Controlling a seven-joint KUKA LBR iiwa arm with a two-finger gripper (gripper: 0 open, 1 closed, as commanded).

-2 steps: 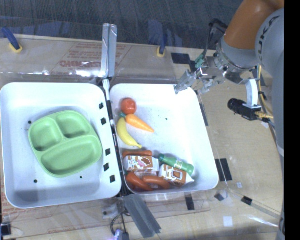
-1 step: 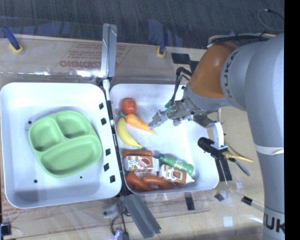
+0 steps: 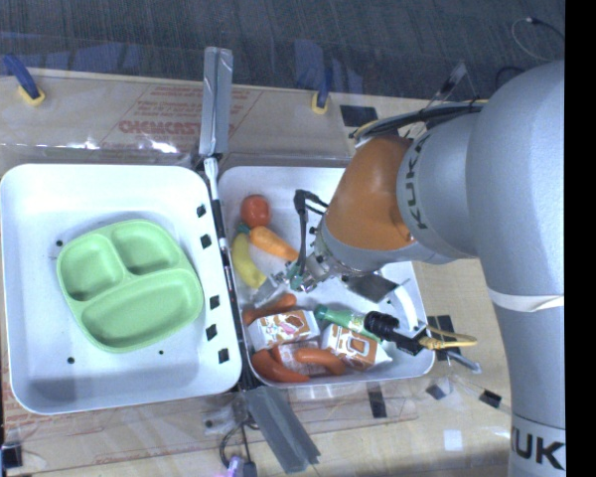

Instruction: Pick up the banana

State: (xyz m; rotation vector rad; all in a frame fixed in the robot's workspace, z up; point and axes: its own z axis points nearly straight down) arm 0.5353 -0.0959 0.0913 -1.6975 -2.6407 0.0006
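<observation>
Banana (image 3: 245, 259): lies in the right bin (image 3: 278, 179), just to the left of the gripper (image 3: 290, 284) in the camera view and slightly farther up the frame; pale yellow, against the bin's left wall.
Long axis: runs roughly up and down the frame, along the wall, so the approach is a short shift leftward.
Gripper: low over the middle of the right bin, under the orange wrist band; I cannot tell its state, as the tips are lost among the clutter.
Grasp: nothing visibly held.
Around the gripper: a carrot (image 3: 272, 243) just above-left, a tomato (image 3: 255, 210) beyond it, snack packets (image 3: 283, 328) and a green bottle (image 3: 353, 319) below.
Left bin (image 3: 40, 207): well left of the gripper, holds a green divided plate (image 3: 131, 283).
Risk, as I judge it: the carrot touches or overlaps the banana and may be caught instead.
</observation>
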